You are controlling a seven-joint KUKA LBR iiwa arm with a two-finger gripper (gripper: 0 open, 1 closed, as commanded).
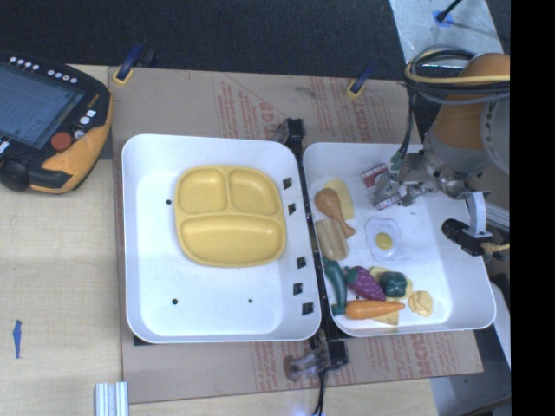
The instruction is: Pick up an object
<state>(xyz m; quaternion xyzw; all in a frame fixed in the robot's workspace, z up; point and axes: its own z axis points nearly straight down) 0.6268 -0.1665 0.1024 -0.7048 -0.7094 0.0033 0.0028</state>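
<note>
The right bin [451,271] holds several toy foods. A drumstick [331,206] and a bread roll [332,238] lie at its left side. A fried egg [384,238] sits in the middle. Along the near edge lie a green pepper [335,284], purple grapes [364,279], a dark green vegetable [393,282], a carrot [373,309] and a small yellow piece [421,302]. My gripper [388,193] hangs over the bin's far middle, above and just beyond the egg. A small red and white object [374,175] lies right beside its fingers.
The left bin [147,293] holds a yellow divided plate [231,215]. A teach pendant [48,128] rests on the bench at far left. Clips [299,232] line the seam between the bins. The arm's body [460,120] looms over the right bin's far right corner.
</note>
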